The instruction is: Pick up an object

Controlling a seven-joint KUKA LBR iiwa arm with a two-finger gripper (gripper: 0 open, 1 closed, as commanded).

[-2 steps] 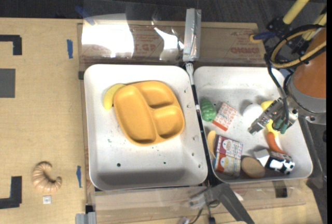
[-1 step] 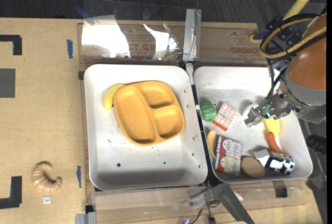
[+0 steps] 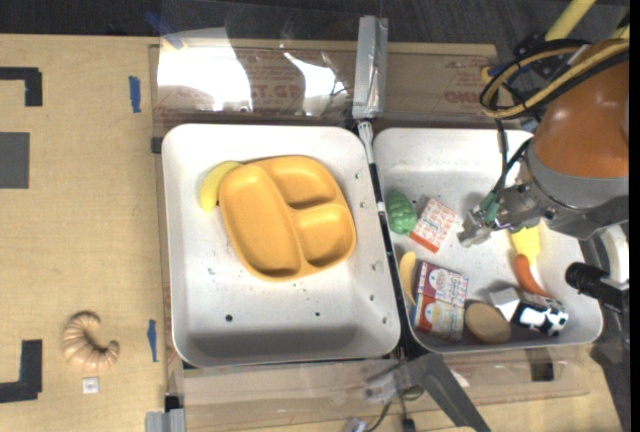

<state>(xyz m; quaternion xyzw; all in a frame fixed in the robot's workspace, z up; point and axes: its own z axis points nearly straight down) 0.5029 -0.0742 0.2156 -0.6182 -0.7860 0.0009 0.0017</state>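
Note:
My gripper (image 3: 479, 223) hangs low over the middle of the right bin (image 3: 450, 152), at the end of the grey arm with its orange band (image 3: 590, 135). Just left of it lies a small red-and-white carton (image 3: 434, 224), and beyond that a green toy (image 3: 401, 212). A larger printed carton (image 3: 440, 297) rests nearer the front, beside a brown potato-like piece (image 3: 487, 322). Right of the gripper are a yellow piece (image 3: 525, 242), an orange carrot (image 3: 527, 275) and a black-and-white toy cow (image 3: 541, 319). I see nothing held in the gripper.
The left bin (image 3: 200, 300) holds an orange divided plate (image 3: 285, 215) with a yellow banana-like piece (image 3: 210, 185) tucked behind it. A tan croissant toy (image 3: 90, 340) sits on the bench at far left. Cables (image 3: 520, 80) loop above the arm.

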